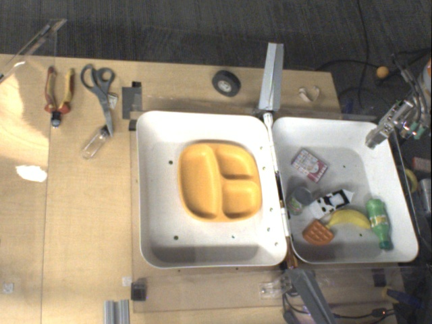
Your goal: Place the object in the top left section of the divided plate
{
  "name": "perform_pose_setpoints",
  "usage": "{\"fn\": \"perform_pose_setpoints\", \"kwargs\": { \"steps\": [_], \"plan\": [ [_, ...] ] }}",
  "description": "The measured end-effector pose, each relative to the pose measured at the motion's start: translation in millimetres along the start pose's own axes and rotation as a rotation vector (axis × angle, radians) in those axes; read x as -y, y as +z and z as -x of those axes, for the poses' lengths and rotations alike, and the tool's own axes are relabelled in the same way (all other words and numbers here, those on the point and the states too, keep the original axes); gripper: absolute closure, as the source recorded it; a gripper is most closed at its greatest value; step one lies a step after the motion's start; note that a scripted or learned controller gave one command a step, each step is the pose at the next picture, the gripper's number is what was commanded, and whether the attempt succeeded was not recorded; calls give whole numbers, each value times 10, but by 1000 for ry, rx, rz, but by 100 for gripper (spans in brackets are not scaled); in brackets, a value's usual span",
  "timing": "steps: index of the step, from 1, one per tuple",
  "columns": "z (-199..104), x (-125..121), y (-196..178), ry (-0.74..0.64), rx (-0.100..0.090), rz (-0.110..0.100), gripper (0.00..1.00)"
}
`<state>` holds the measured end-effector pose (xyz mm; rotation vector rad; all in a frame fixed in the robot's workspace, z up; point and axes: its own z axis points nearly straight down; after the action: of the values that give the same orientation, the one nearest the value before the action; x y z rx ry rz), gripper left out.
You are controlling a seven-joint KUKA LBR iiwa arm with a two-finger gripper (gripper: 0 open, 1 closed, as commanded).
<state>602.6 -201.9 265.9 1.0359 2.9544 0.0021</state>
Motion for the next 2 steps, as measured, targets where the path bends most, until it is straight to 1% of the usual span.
{"fn": "perform_pose_setpoints", "kwargs": {
  "steps": [1,2],
  "plan": [
    [-36,66,-206,27,0,0,100],
    [-192,-372,317,-179,-3,0,100]
  ]
}}
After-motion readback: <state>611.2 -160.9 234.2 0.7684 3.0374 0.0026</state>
